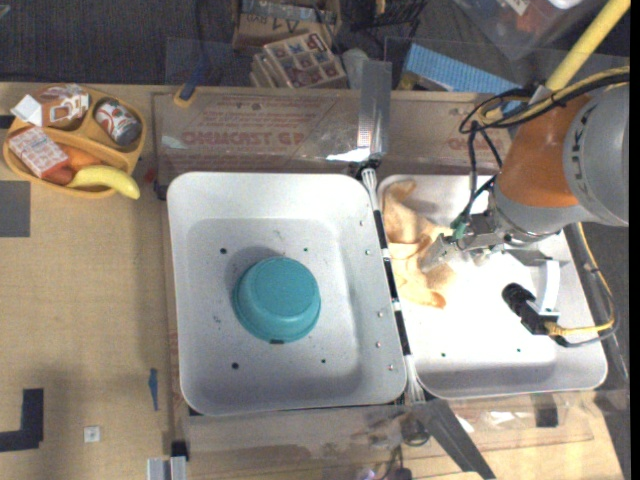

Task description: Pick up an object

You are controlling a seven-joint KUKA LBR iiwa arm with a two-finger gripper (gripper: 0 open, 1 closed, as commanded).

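Gripper point(437, 255) hangs low over the right bin point(520, 368), near its left wall, right at the tan cloth point(412, 243). The cloth runs along that wall from the far-left corner. The grip itself, I cannot tell.

arm point(580, 148) cut off at right edge

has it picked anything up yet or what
Not yet, by the look of it. Done: the arm has reached into the right bin, gripper low over the tan cloth. In hand: nothing visibly between its fingers. Left: closing on the cloth and lifting it. The teal bowl sits untouched in the left bin.
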